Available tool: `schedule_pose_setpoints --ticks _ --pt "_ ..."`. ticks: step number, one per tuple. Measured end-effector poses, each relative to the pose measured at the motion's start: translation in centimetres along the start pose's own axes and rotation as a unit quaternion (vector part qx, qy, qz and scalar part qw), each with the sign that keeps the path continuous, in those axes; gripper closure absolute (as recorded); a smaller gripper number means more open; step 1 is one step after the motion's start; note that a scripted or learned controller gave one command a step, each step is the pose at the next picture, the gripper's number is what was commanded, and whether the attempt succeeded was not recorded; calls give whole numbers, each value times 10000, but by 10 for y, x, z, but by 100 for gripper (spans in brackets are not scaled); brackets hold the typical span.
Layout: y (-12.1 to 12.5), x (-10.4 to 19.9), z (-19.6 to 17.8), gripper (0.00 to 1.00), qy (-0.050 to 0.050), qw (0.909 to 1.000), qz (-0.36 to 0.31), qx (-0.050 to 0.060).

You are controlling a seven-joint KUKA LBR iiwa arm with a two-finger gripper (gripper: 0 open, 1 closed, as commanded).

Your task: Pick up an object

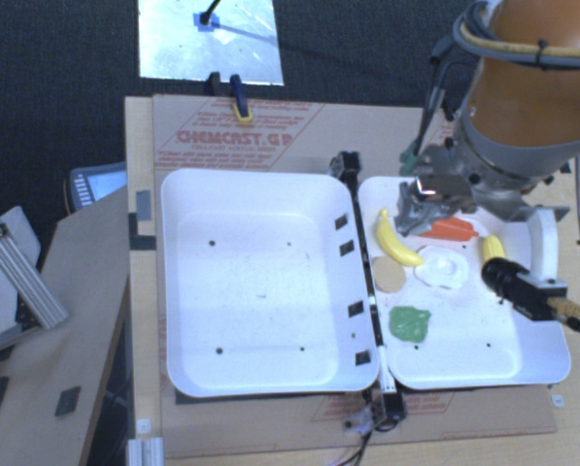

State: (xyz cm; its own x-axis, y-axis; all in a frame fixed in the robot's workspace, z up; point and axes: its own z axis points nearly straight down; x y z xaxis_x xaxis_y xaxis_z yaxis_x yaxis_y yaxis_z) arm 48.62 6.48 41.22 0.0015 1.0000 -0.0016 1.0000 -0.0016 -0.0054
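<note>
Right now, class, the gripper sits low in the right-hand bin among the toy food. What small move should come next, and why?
Probably a short, straight lift to test the grasp. The gripper is down at the bin floor between the banana and the carrot, but the view cannot settle whether anything is caught. Raising it slightly would show that without disturbing the fried egg nearby.

Arm (pixel 532 76) reaching in from right, claw (pixel 418 212) lowered.

Camera: fixed above the bench (pixel 270 115), facing down at a slant
Range: moderate, both bins (pixel 260 187) whole
Arm (pixel 532 76): enters from right, close to lens
</note>
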Motion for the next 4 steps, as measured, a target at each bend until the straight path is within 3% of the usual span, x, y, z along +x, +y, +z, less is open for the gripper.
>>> schedule_pose_setpoints --ticks 1,2,3,4 --pt "0 20 -4 100 12 10000 -33 -40" --pt "16 30 -70 100 19 10000 -31 -78" --pt "-2 103 -126 100 32 9999 -69 -66" --pt "0 98 -135 100 22 10000 -42 -52"
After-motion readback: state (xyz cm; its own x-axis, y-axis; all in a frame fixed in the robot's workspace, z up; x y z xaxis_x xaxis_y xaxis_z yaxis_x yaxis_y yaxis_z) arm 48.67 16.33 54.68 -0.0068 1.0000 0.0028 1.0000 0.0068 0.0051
